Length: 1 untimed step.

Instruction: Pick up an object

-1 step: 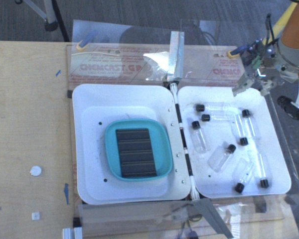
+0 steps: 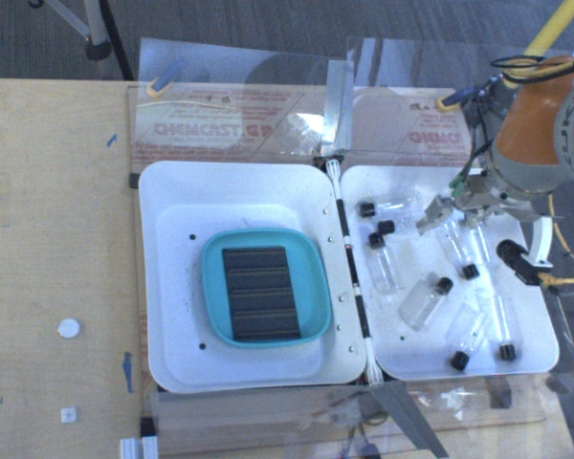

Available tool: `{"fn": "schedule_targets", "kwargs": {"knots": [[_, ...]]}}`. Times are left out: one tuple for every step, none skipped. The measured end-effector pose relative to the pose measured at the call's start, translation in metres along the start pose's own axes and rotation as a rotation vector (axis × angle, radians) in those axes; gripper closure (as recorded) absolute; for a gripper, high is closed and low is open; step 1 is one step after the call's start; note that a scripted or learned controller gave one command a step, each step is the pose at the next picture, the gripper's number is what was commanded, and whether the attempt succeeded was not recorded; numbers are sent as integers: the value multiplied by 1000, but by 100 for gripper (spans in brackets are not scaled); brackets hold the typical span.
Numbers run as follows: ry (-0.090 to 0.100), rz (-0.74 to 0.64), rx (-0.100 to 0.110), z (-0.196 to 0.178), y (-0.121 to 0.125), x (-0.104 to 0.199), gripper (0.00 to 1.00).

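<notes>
Several clear plastic vials with black caps lie scattered in the right white bin (image 2: 545,352). One vial (image 2: 384,264) lies near the bin's left wall, and a wider one (image 2: 423,300) rests in the middle. A third vial (image 2: 460,247) lies just below the gripper. The gripper (image 2: 450,210) hangs low over the bin's upper right part, under the grey arm with its orange band (image 2: 528,127). No vial can be seen held in it.
The left white bin (image 2: 163,256) holds a teal tray (image 2: 265,286) with a dark ribbed insert. Clear plastic panels (image 2: 230,127) stand behind both bins. A black part on a white cable (image 2: 517,258) hangs by the right bin's right side. The wooden bench (image 2: 48,256) extends left.
</notes>
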State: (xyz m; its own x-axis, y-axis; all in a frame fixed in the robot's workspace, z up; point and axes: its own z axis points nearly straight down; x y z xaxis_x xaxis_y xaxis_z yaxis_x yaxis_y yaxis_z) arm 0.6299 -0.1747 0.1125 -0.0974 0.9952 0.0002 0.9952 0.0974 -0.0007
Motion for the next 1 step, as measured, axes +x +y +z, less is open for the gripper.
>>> {"fn": "schedule_targets", "kwargs": {"knots": [[9, -75, -33, 11, -16, -22, 0]]}}
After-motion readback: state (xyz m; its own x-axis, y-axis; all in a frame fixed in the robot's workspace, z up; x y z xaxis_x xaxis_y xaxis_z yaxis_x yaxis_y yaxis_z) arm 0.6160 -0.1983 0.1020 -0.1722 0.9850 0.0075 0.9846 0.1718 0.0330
